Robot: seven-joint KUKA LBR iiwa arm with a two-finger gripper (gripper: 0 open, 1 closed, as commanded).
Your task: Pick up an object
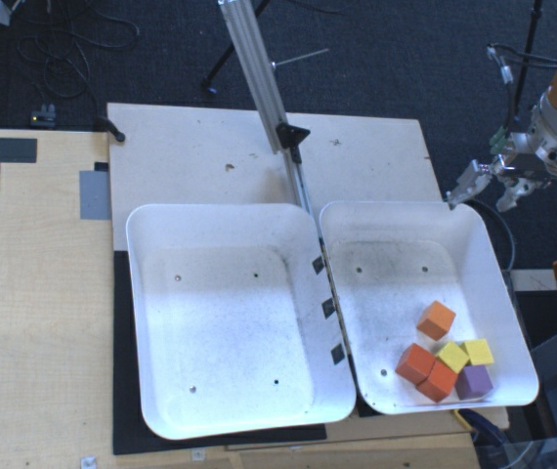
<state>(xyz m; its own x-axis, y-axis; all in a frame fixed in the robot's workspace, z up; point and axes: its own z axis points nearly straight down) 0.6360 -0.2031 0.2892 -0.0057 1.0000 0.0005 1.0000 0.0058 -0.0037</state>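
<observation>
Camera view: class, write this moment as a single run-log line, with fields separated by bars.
gripper: open, outside right bin's far corner | holding: nothing | blocks: clustered in right bin near corner | left bin: beside it

The single camera sits fixed above the bench (210, 149) and looks down at a slant; its gaze tips toward the far side, so the dark floor (376, 27) with cables fills the top of the frame; the left bin (161, 233) and the right bin (489, 252) lie side by side across the lower middle, both whole within the frame; the camera stands far enough back to take in the bench edges and a wooden surface (34, 301) at the left; the arm's gripper (489, 186) enters at the right edge.
</observation>
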